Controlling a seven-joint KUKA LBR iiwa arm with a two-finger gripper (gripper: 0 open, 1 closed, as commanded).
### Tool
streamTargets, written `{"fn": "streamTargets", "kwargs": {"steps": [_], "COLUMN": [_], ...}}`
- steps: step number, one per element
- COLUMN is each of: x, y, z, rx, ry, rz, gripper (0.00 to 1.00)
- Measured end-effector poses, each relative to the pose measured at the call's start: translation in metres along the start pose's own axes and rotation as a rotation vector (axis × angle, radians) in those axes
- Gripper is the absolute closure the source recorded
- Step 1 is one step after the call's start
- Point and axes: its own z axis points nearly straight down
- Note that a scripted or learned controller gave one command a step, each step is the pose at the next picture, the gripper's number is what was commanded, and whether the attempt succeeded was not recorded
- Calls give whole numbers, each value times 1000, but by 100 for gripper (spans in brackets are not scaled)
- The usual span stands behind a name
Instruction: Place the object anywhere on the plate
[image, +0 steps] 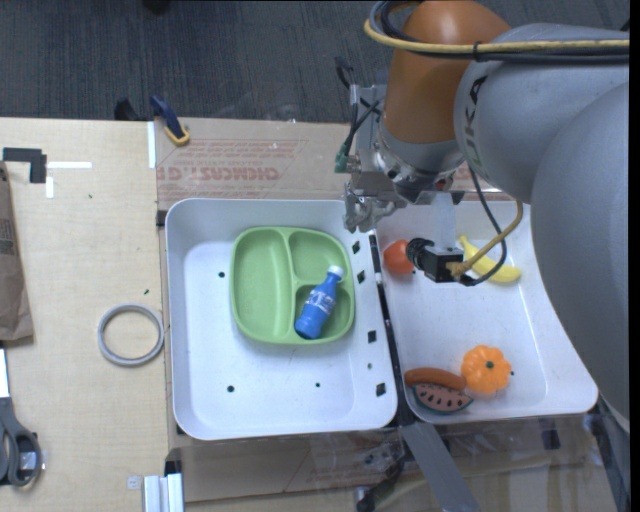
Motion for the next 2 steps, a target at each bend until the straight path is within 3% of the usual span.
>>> {"fn": "streamTargets", "kwargs": {"steps": [1, 2], "x": [-43, -57], "y": [38, 39], "z": [41, 24], "rx": [-2, -5], "ry": [3, 3], "rz": [2, 1], "gripper": [100, 100]}}
